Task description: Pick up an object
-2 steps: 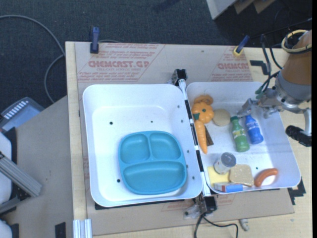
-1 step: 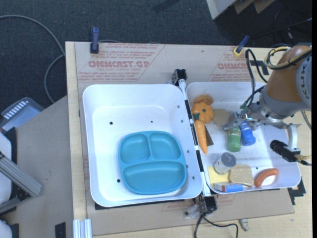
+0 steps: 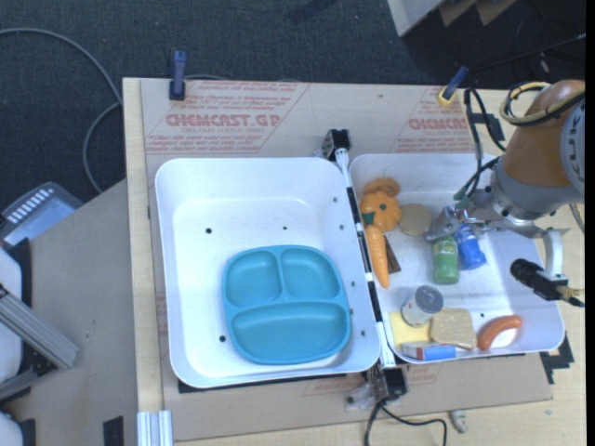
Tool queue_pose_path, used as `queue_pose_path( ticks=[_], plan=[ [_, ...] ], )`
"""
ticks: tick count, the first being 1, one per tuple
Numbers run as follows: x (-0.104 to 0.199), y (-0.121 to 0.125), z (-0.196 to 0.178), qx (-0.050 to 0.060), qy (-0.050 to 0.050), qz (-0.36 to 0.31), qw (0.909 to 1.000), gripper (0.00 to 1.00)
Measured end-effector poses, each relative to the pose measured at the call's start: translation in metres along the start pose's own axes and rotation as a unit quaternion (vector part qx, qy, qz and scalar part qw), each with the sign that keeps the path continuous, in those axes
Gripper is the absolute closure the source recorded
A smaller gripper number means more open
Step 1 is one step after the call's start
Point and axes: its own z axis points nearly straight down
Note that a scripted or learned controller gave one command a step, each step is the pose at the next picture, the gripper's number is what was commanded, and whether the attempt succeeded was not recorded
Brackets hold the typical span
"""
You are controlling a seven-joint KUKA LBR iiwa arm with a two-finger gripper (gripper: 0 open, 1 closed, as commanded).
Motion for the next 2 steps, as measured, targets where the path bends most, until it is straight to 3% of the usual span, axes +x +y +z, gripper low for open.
queue_pose_path(
  ticks=[1,2],
  plan=[
    [0.08,-0.022,0.01,0.001,0.001,-0.001,1.0,1.0],
    [0.143,-0.02,-0.091,-0.001,0.0,-0.001,1.0,1.0]
  ],
)
